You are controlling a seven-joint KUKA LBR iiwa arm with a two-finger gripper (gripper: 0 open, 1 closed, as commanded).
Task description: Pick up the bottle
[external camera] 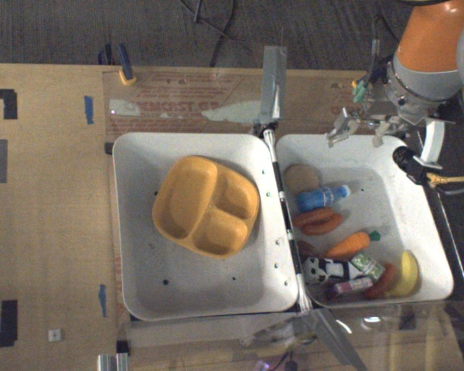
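The bottle (320, 198) is blue with a white cap and lies on its side in the left part of the right bin (425, 230), cap pointing right. My gripper (359, 134) hangs over that bin's back edge, up and to the right of the bottle and well apart from it. Its two fingers stand open with nothing between them.
Around the bottle lie a brown round piece (301, 178), red sausages (319, 222), a carrot (350, 245), a banana (407, 273), a black-and-white carton (325, 270) and a purple item (349, 287). The left bin (139, 269) holds a yellow divided plate (206, 205).
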